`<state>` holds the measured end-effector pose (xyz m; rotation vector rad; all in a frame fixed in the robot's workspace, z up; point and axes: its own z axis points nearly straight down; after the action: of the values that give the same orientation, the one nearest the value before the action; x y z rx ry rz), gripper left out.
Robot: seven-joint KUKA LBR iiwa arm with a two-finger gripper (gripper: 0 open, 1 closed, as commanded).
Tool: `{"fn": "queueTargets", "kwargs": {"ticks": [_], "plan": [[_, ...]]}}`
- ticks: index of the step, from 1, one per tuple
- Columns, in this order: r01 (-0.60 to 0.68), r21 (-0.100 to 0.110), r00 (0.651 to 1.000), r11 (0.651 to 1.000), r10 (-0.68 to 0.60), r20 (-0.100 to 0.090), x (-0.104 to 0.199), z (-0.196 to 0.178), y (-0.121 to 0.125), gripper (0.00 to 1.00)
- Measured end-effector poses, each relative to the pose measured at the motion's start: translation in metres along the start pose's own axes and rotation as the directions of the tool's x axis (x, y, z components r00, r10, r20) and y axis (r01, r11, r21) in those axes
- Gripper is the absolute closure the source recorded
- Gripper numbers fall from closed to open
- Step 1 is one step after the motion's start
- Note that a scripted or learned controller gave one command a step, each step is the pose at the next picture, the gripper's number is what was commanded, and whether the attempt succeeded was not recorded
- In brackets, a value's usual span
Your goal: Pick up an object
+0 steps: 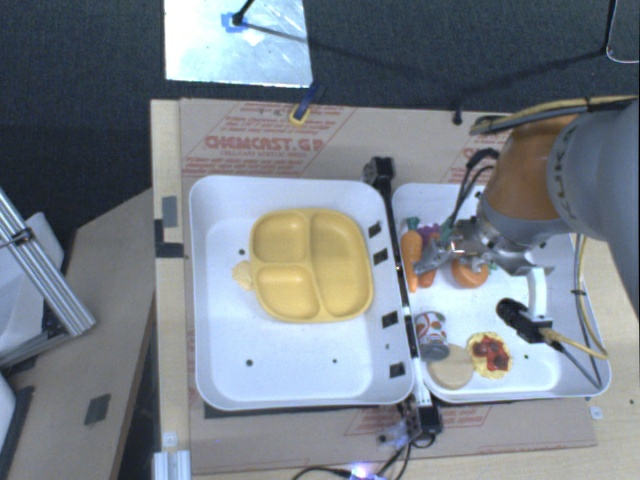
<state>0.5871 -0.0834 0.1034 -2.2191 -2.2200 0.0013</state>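
1. Under my wrist, in the right bin point(560, 373), my tool point(447, 255) sits low among the toy food, because that bin is where the pickable things are.
2. Just beside the tool, on the side toward the divider, a carrot point(412, 251) lies along the bin wall; its green top points away from the camera. It is the closest thing to me, so I judge it the likeliest target.
3. Touching or nearly touching the tool on the far side is something purple point(431, 234), partly hidden by my hardware; I cannot say what it is.
4. On the tool's other side, toward my arm, an orange piece point(470, 274) rests on the bin floor, partly under my wrist.
5. Whether my tool is released or clenched I cannot tell: the grey metal parts blur together from this angle, and nothing can be seen held in it.
6. Nearer the camera than the tool lie a small can point(431, 331), a tan disc point(452, 371) and a pizza slice point(489, 354), well apart from me and free to take later.
7. Across the divider from the tool, the left bin point(215, 368) holds a yellow tray point(308, 265); it is large and flat, a poor fit for two fingers, which is likely why I work on this side.
8. The risk here: the carrot hugs the wall, leaving little room for a finger on that side.
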Motion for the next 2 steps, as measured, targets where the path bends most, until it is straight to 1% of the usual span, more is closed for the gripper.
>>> {"fn": "queueTargets", "kwargs": {"ticks": [1,2], "plan": [[0.0,-0.009,1.0,1.0,0.0,0.005,-0.002,0.014,0.003,0.0],[0.0,-0.019,1.0,1.0,0.001,0.009,-0.004,0.002,0.005,1.0]]}}
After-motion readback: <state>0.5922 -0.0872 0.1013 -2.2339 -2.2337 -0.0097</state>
